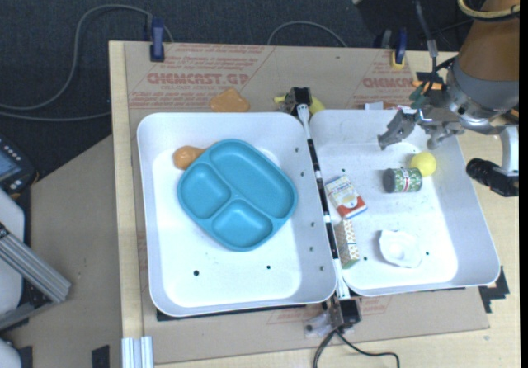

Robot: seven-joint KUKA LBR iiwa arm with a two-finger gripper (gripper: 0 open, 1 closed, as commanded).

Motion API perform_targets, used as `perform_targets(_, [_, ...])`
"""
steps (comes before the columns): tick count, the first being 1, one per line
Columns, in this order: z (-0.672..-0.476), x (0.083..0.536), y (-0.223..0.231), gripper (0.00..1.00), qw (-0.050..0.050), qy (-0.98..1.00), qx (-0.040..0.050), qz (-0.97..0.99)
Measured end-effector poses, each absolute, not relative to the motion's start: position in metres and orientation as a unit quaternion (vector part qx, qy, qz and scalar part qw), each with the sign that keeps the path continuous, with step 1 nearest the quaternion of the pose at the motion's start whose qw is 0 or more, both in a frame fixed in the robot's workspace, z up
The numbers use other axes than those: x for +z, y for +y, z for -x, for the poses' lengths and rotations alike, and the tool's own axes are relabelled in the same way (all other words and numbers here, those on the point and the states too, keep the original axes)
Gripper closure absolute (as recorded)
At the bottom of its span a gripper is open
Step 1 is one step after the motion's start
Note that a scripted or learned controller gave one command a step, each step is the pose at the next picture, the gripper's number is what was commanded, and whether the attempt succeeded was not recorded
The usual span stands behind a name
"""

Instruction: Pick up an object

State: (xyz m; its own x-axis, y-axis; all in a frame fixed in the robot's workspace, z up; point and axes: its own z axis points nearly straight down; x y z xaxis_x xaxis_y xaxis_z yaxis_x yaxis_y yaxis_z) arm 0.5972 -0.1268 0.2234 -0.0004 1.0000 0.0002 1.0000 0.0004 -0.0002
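End effector (412, 125) poised over the right bin (470, 218).
Small can (403, 180) lies just nearer, long axis left-right; grip state cannot be told.

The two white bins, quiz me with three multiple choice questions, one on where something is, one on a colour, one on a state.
1. Where does the blue divided tray lie?
A. left bin
B. right bin
C. on the bench outside the bins

2. What colour is the ball beside the small can?
A. red
B. yellow
C. purple

3. How does the small can rest?
A. upright
B. on its side
C. in the gripper

Answers:
1. A, the tray fills the middle of the left bin.
2. B, the ball is yellow, just up and right of the can.
3. B, the can's round end faces sideways on the bin floor, below the gripper.
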Motion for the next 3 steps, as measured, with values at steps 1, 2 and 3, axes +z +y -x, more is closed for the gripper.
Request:
perform_targets(1, [-0.579,0.08,-0.182,0.0,0.004,-0.705,0.0016,0.709])
perform_targets(2, [-0.583,0.096,-0.18,1.0,-0.001,-0.707,-0.0005,0.708])
perform_targets(3, [-0.632,0.084,-0.113,1.0,-0.001,-0.71,-0.0022,0.704])
